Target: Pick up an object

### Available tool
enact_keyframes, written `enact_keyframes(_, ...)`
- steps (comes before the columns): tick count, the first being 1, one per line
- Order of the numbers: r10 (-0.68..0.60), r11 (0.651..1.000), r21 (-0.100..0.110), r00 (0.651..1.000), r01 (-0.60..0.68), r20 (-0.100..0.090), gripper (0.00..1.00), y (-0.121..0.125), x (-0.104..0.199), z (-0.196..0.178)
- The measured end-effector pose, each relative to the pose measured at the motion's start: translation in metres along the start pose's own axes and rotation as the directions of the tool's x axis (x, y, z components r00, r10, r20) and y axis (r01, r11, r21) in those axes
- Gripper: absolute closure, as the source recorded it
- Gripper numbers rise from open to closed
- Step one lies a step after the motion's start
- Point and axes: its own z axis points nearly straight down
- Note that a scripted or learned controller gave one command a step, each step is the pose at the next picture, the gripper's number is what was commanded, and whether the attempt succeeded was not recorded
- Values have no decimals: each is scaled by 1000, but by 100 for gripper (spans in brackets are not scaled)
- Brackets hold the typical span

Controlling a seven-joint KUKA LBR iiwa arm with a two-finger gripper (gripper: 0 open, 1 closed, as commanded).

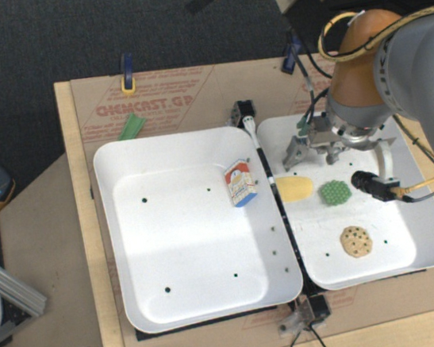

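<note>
Hovering over the right shallow white plastic bin, the two-finger end effector sits near that bin's upper left corner, just above the pale yellow, banana-like soft piece. Fingers appear spread moderately w/ nothing between them. Likely target, judged by proximity: the yellow piece, lying flat against the bin's left wall, long axis approx. left-right in the camera view, rounded end toward the green knobbly round object. For a sound grasp: descend straight, jaws set across the short axis, centred along the length, clear of the bin wall. Also present: round brown chocolate-chip cookie, nearer the front; small red-white-blue carton in the left bin.
</note>
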Motion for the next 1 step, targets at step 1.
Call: enact_keyframes(1,-1,1000,-12,1000,1,1,0,40,16,-88)
